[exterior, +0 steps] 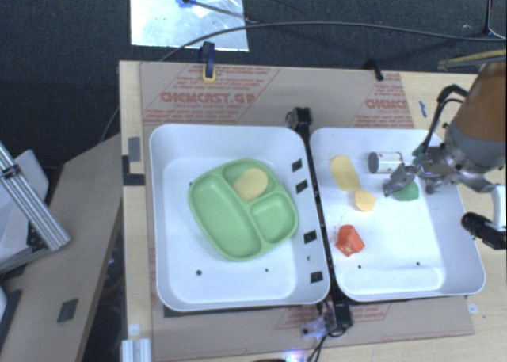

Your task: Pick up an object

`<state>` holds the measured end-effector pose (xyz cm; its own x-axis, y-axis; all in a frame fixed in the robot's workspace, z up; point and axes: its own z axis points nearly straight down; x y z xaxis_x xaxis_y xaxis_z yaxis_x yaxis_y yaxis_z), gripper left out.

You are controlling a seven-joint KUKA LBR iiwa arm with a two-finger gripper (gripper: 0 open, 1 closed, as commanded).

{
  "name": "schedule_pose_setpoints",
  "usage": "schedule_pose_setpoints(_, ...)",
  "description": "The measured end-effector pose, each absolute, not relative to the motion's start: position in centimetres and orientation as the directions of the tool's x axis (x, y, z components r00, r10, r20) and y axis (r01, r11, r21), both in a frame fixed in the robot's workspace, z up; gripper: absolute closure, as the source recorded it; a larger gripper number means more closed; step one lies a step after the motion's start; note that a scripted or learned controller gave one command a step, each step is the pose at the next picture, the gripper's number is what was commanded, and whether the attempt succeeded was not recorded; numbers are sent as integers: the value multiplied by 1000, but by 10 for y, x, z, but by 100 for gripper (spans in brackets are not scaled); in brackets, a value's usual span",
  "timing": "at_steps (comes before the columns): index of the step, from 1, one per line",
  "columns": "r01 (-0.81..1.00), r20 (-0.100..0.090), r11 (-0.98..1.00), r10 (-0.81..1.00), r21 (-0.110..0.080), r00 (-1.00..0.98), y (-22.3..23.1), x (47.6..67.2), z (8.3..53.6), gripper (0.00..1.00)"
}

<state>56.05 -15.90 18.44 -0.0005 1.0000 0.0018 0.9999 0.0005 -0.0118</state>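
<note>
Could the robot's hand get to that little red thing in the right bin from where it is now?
Probably yes. The red thing lies alone on the right bin's floor, with open space around it and nothing between it and the hand.

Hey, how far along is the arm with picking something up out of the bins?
Done: the gripper has reached into the right bin and sits low beside the green object. In hand: nothing visibly held; its grip can't be made out. Left: grasp and lift an item. The yellow pieces, red object and small can lie in the bin, and the green tray sits in the left bin.
</note>
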Motion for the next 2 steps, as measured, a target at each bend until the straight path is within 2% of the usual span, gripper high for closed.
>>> schedule_pose_setpoints(1, 1000, 0, 4, 1000, 1, -4, -159, 564, 192, 0)
schedule_pose_setpoints(2, 1000, 0, 3, 1000, -2, -3, -154, 568, 131, 0)
